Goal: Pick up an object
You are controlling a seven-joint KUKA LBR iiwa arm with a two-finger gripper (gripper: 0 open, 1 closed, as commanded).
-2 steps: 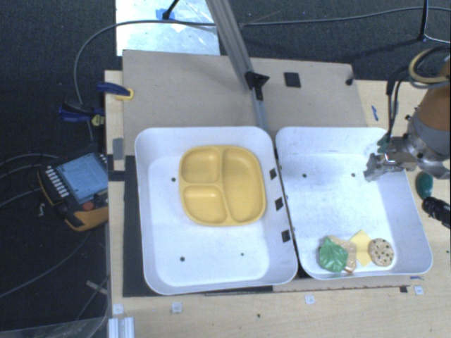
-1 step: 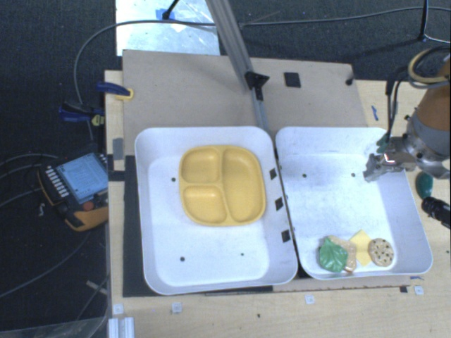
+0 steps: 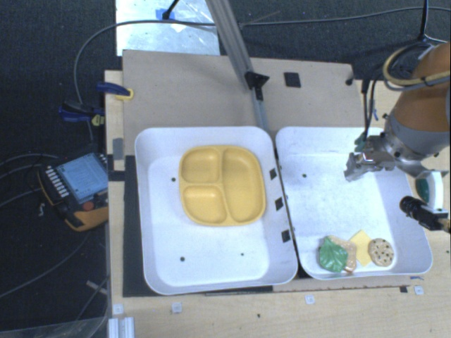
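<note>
So the claw (image 3: pixel 358 165) hangs over the right bin (image 3: pixel 317 189), up near its far right side; can't tell how it's set. The toys sit well apart from it in the near corner: green leaf (image 3: pixel 332 255), yellow wedge (image 3: pixel 361 246), cookie (image 3: pixel 381 252). Left bin (image 3: pixel 162 259) has a yellow divided plate (image 3: pixel 222 185).

The arm (image 3: pixel 417 111) reaches in from the right edge, its orange band uppermost and grey wrist below it. The gripper (image 3: pixel 358 166) points leftward and slightly down, carrying nothing that can be seen.
</note>
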